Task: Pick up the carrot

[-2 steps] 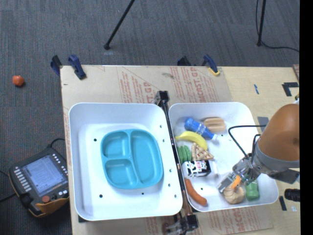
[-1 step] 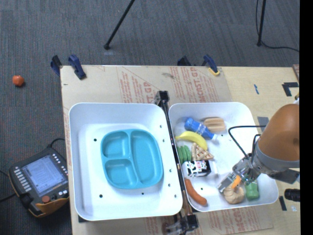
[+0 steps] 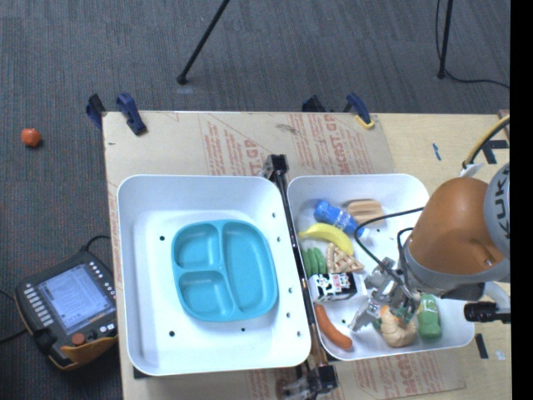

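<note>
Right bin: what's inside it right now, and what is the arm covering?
Right bin holds the carrot, a banana, blue bottle, a green piece and small packs. The gripper hangs inside it. The arm covers its right side.

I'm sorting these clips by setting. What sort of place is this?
Probably a robotics lab. A board bench is clamped at its corners, two white bins hold toy food such as a carrot, a teach pendant lies on the carpet, and tripod legs stand behind.
</note>
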You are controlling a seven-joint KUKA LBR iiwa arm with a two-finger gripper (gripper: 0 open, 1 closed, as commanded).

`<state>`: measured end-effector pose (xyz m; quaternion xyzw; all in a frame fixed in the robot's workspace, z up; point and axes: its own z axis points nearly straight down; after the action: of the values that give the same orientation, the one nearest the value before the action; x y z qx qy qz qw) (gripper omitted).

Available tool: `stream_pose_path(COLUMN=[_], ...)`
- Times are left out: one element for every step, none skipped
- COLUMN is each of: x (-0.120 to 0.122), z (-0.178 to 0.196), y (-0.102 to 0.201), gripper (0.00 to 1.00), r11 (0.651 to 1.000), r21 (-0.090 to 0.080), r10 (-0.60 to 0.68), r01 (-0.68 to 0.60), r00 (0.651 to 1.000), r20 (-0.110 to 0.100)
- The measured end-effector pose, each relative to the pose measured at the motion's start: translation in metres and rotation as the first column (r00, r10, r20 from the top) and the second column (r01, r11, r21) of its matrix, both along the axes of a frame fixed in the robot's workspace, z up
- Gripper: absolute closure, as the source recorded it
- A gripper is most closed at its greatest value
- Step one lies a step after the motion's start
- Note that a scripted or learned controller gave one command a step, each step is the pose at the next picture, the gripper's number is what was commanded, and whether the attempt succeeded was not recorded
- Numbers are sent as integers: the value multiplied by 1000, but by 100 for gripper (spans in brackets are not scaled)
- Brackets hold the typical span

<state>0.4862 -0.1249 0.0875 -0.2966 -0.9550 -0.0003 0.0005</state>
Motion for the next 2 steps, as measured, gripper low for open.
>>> stream_pose_path(x=[0,2], z=[10,112], y=[-1,15], gripper=[100,100], r11=[1000,988], r21=[0,0], r10=[-7,-153], r01=[7,153], r00=[1000,988], r20=[0,2])
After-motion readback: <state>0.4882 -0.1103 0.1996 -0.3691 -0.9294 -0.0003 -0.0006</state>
